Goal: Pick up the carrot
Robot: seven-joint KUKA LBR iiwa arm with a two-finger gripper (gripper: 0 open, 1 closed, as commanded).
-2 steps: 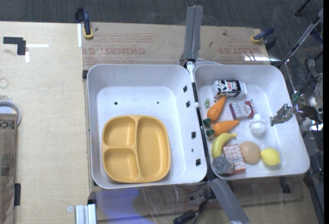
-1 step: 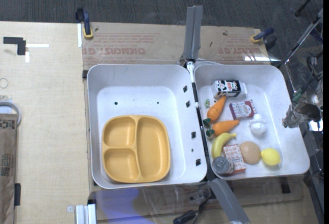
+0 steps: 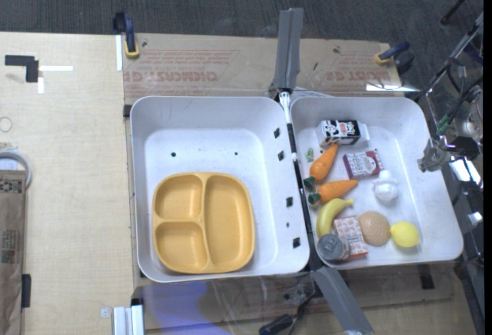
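I see two tapered, matte orange plastic carrots [image 3: 325, 160] [image 3: 337, 190] at the right white bin's [image 3: 423, 130] left side, beside a curved yellow banana [image 3: 332, 213], while the metallic gripper [image 3: 437, 155] at the bin's right rim hides its spread from me.

Two orange carrots [image 3: 324, 160] with green tops lie among a yellow banana [image 3: 334, 213], yellow lemon [image 3: 404, 234] and black-and-white carton [image 3: 340, 131] (cow-patterned), beside a yellow-orange tray [image 3: 204, 221].
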